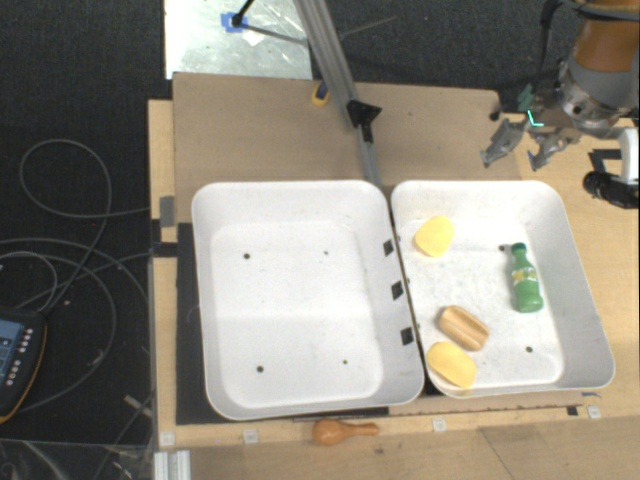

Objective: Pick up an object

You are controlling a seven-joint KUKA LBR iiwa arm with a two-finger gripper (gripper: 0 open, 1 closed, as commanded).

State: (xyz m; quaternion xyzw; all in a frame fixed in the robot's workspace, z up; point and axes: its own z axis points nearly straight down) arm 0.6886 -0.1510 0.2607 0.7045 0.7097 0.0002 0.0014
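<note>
Far left, on the dark floor: a handheld controller (18, 358) with loose cables (70, 218) looping around it. Not on the bench.

Left bin (215, 268): white, shallow, just a few small dark dots on its floor. It sits touching the right bin along the centre seam, with small black clips (396, 290) on that seam.

Below the left bin's front edge, on the bench lip: a small orange-brown pear-shaped thing (340, 430), lying on its side, outside both bins.

Behind the bins, a grey tripod leg (335, 63) slants down to the brown board, ending near the seam.

Right bin (580, 268) holds four items:
- yellow round piece (434, 236), back left, near the seam
- tan bread roll (464, 328), front left
- yellow lemon-like piece (451, 365), just in front of the roll, close or touching, can't tell which
- green bottle (524, 279) with yellow label, lying flat, right of centre, well apart from the other three

Gripper (527, 148): top right, above the bench behind the right bin's back rim, outside the bin. Fingers spread apart, nothing between them. The grey wrist and orange band are above it.
</note>
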